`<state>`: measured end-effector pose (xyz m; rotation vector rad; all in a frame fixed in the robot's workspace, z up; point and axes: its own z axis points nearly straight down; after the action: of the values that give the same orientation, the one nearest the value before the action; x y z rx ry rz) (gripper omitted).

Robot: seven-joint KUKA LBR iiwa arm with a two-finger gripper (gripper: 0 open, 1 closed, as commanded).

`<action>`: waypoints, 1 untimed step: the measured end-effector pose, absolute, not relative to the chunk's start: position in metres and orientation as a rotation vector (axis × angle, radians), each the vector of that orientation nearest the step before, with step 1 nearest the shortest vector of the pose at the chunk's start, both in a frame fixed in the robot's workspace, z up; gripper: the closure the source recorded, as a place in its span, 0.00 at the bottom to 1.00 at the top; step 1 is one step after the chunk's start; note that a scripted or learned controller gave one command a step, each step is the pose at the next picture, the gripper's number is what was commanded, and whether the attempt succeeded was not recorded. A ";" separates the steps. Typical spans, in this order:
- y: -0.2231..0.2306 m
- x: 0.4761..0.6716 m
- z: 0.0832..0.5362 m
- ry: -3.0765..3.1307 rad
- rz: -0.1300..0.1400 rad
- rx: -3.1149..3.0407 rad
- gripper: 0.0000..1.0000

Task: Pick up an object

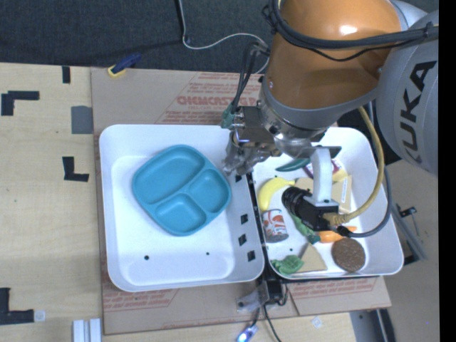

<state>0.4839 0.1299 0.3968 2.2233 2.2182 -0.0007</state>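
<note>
Status: pick not yet made. The gripper [237, 161] hangs low over the divider where the left bin [114, 212] meets the right bin [383, 191]. We see nothing between its jaws. We cannot tell whether it is released or clenched, since the wrist housing hides the tips from this angle.

Candidates: a blue plate [182, 189] lies just beside the gripper toward the view's left, alone in its bin. A banana [274, 189] lies just beside the gripper toward the lower right, with a small can [275, 224] just beyond it.

Left to do, in our judgement: commit to one item, descend, close, lift.

Surroundings: farther from the gripper, at the near end of the right bin, sit a brown disc [349, 254] and a green leafy piece [288, 265].

Obstacles: the bin walls directly beneath the gripper could catch it. The arm [335, 41] shadows the crowded right bin.
</note>
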 end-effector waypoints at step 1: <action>0.133 0.483 0.406 2.225 -0.004 2.219 1.00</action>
<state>0.4835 0.1329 0.4057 2.2194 2.2255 -0.0037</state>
